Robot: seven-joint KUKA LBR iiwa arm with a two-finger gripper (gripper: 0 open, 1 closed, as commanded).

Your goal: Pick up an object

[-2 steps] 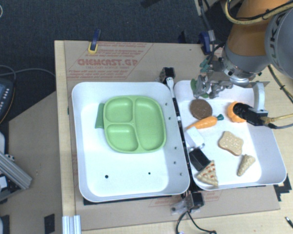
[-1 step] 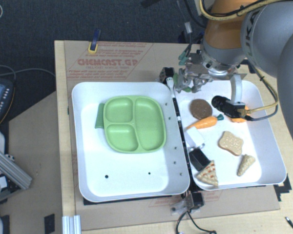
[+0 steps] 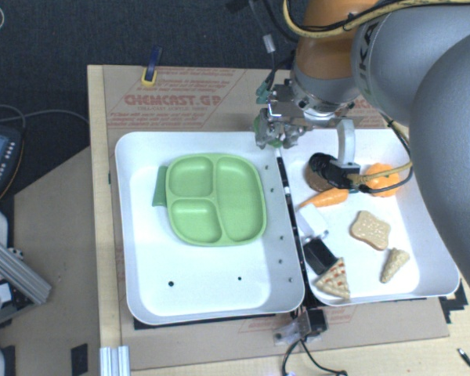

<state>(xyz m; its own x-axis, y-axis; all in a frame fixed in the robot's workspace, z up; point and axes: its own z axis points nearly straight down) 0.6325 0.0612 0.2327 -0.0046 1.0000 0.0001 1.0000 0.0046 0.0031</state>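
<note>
The tool [image 3: 277, 128] hangs just past the upper right corner of the green plate [image 3: 215, 198], over the rim where the two bins meet; whether it is spread or pressed together cannot be told. The plate, with three compartments, lies in the left bin [image 3: 141, 272]. All the loose things lie right of the plate in the right bin [image 3: 364, 271]: a carrot [image 3: 325, 199] nearest, an orange piece [image 3: 384, 180] beyond it, a toast slice [image 3: 370, 229], a pale cone [image 3: 394, 263], and a black block [image 3: 319, 251] beside a pizza slice [image 3: 333, 279] off the plate's lower right corner. Both bins rest on the cardboard-covered desk [image 3: 180, 92]
</note>
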